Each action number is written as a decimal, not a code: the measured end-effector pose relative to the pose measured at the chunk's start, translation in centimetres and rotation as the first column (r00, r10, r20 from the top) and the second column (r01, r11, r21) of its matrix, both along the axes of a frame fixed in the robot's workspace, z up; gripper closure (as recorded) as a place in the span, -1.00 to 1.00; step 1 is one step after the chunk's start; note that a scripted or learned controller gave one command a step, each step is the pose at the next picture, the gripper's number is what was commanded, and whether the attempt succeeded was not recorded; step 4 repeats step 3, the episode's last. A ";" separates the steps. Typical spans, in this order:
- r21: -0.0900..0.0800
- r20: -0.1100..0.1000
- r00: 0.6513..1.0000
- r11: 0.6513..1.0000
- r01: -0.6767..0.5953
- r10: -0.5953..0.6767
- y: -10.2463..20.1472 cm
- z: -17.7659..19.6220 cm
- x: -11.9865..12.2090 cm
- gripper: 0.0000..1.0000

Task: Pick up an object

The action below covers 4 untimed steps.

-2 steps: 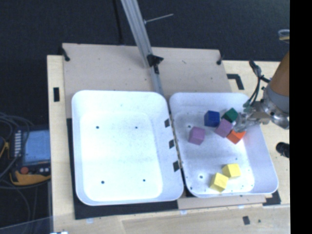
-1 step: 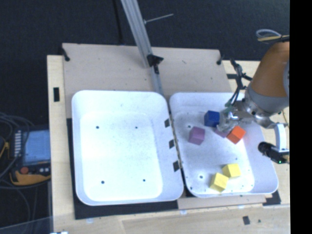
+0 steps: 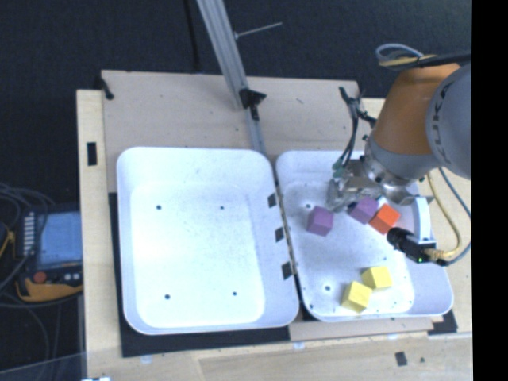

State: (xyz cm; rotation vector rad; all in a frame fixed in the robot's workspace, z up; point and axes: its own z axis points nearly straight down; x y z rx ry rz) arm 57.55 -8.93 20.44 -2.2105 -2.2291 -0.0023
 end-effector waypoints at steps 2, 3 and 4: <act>0.000 -0.003 1.000 1.000 0.000 0.000 11.8 0.4 0.0 1.00; 0.000 0.003 1.000 1.000 0.001 -0.001 16.6 2.4 0.6 1.00; 0.000 0.003 1.000 1.000 0.001 -0.001 16.6 2.4 0.6 1.00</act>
